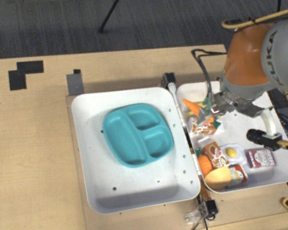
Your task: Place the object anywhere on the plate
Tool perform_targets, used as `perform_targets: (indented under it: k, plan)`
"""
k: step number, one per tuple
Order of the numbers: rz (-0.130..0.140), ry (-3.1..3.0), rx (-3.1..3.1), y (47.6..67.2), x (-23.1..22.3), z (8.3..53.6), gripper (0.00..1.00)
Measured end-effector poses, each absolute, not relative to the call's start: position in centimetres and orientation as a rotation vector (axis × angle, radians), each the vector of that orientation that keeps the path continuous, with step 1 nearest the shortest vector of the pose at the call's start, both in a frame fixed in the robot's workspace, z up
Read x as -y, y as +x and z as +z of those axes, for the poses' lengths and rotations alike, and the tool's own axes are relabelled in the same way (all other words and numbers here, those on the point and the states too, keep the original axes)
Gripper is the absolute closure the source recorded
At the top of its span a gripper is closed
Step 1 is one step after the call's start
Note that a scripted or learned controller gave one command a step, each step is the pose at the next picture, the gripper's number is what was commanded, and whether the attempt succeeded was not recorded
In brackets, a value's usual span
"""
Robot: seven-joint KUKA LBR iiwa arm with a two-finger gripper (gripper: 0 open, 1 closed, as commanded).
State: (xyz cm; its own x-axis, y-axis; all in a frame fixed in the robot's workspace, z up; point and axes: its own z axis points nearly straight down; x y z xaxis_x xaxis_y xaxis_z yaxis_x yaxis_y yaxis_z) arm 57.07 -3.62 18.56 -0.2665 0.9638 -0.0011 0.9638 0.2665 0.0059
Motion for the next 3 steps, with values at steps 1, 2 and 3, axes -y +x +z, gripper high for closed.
perform_targets:
  k: [1, 2, 3]
  plan:
    - [0.011, 1.794, -2.574, 60.4, -4.8, 20.6, 1.00]
    - [0.012, 1.868, -2.524, 60.5, -13.4, 23.8, 1.00]
    - [0.005, 1.875, -2.518, 60.5, -12.9, 23.7, 0.00]
